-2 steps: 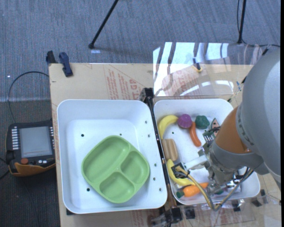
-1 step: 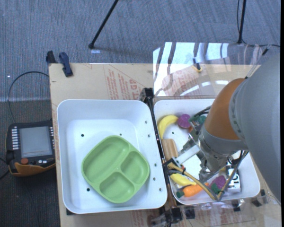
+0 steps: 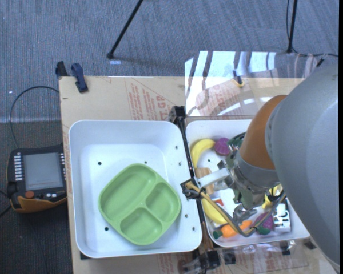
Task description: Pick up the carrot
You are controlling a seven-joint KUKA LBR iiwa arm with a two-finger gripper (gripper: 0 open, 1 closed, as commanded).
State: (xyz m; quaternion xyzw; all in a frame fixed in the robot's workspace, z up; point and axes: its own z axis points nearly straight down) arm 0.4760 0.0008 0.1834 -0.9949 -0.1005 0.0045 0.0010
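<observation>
The carrot [image 3: 229, 230] lies at the near edge of the right bin [image 3: 248, 243], a small orange piece beside a green item [image 3: 217, 233] and just below a banana [image 3: 213, 210]. The gripper [image 3: 247, 213] hangs directly above and slightly right of it, low over the bin contents. The wrist hides the tip, so whether it is spread or closed cannot be determined, and nothing can be seen in its grasp.

The step in hand appears to be the approach: the tool is over the cluttered near corner, and the carrot is not yet lifted. The next move calls for centring on the carrot, a short shift toward the near left, then a descent that clears the banana and the purple item [image 3: 265, 224].

Further back sit a second banana [image 3: 200, 150] and a purple fruit [image 3: 222, 146]. The left bin [image 3: 86, 136] holds a green tray [image 3: 140, 204].
</observation>
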